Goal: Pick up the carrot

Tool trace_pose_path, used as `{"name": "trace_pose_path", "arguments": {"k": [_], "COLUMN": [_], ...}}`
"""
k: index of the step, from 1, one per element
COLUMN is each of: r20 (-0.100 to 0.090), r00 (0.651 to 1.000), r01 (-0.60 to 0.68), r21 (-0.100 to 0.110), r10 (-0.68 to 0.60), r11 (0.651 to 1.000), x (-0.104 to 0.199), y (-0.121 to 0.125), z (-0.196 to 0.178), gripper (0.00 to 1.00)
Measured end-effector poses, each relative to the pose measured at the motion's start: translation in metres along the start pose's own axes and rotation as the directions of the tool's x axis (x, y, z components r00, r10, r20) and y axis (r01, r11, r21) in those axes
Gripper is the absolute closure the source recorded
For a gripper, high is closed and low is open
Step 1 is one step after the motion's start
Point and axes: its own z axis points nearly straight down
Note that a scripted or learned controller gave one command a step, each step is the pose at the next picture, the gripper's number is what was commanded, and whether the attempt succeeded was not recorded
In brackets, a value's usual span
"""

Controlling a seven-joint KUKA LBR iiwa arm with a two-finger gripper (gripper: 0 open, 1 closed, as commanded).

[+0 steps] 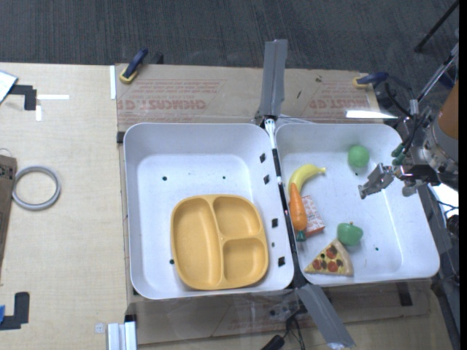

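Here the grey two-finger gripper [371, 183] hangs over the right shallow white bin [408, 257]; its grip state I cannot tell. The small orange carrot [297, 205] lies by that bin's left wall, under the yellow banana [306, 173]. The yellow divided plate [218, 241] sits in the left white bin [146, 195].

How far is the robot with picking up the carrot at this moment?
Nothing looks done yet. The carrot lies in the right bin, along its left wall, below the banana and touching a small packet. The end effector is over the same bin's right side, well apart from the carrot. Reaching it, gripping and lifting all remain.
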Motion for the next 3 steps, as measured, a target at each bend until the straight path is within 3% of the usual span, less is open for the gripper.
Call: {"name": "trace_pose_path", "arguments": {"k": [1,2,3], "r20": [0.0,0.001,0.001], "r00": [0.997,0.996,0.997], "r01": [0.083,0.085,0.08], "r21": [0.001,0.0,0.001], "r10": [-0.083,-0.085,-0.08], "r11": [0.997,0.996,0.997], "x": [0.1,0.194,0.192], "y": [0.02,0.006,0.007], "z": [0.081,0.08,0.072], "gripper": [0.0,0.0,1.0]}}
